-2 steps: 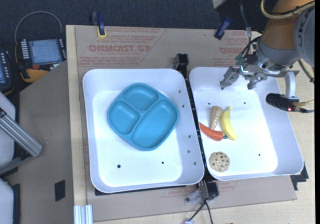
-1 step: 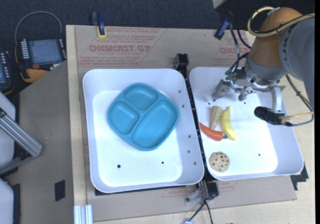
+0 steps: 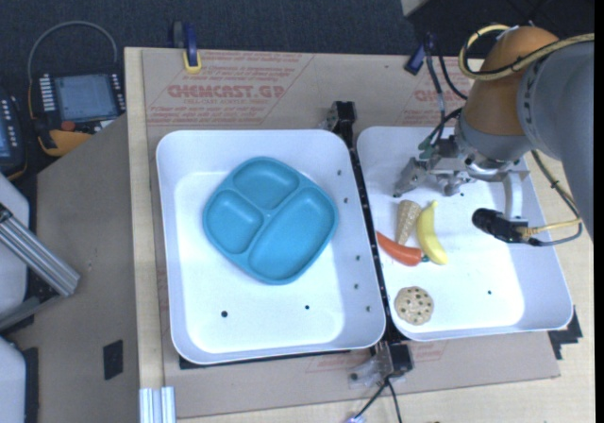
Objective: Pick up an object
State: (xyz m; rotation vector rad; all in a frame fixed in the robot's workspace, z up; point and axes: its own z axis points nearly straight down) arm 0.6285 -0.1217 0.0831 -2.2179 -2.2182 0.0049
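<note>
The left bin (image 3: 179,223) holds a blue divided plate (image 3: 271,219). In the right bin (image 3: 538,303), a tan cone (image 3: 407,217), yellow banana (image 3: 430,234) and orange carrot (image 3: 399,249) lie touching, a cookie (image 3: 413,304) nearer. The gripper (image 3: 436,177) hovers just beyond the cone, fingers spread, holding nothing. This looks like the approach step; next it must descend squarely over one piece.

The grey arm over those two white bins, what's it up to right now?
The grey KUKA arm with the orange band reaches in over the right white bin, its gripper low near the bin's far end. Just in front of it lie a beige ice-cream cone, a yellow banana, an orange carrot and a round cookie. Nothing looks lifted yet. The left white bin holds a blue divided plate.
</note>
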